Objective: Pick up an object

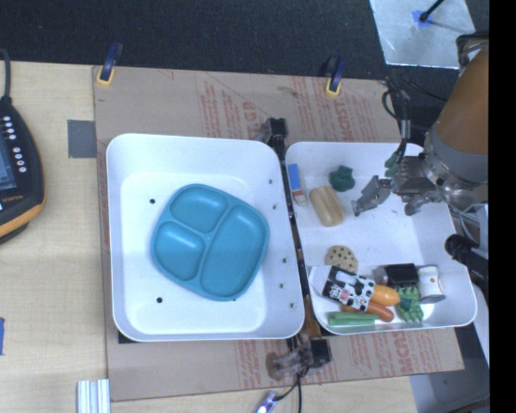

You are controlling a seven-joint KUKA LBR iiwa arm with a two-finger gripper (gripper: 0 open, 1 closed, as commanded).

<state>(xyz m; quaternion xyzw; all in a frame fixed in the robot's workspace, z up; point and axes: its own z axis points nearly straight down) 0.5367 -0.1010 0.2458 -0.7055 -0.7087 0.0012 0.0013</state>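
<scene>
- The bench is pale wood, and a sheet of brown cardboard lies across it, pinned at its far edge by two blue-and-yellow clamps.
- Beyond the bench's far edge the floor is dark, with a pale square patch near the far right corner.
- At the bench's left edge rests a black and orange handheld controller; a strip of grey tape sits between it and the bins.
- The left bin holds a blue divided plate, lying flat in the middle of it.
- The right bin touches the left one along their shared edge and carries all the small things.
- Near its far left corner lie a blue and white block, a tan bread-like roll and a small dark green lump.
- Along its near edge, packed close together: a spotted cookie, a black-and-white cow-patterned box, an orange carrot, a green and red strip, a leafy green piece, a black block and a white cylinder.
- The arm reaches in from the bench's right edge, its orange band high over the right bin's far right corner.
- The gripper hangs over the bare middle of the right bin, pointing toward the roll but apart from it.
- Its dark fingers look spread and released, with nothing between them.
</scene>
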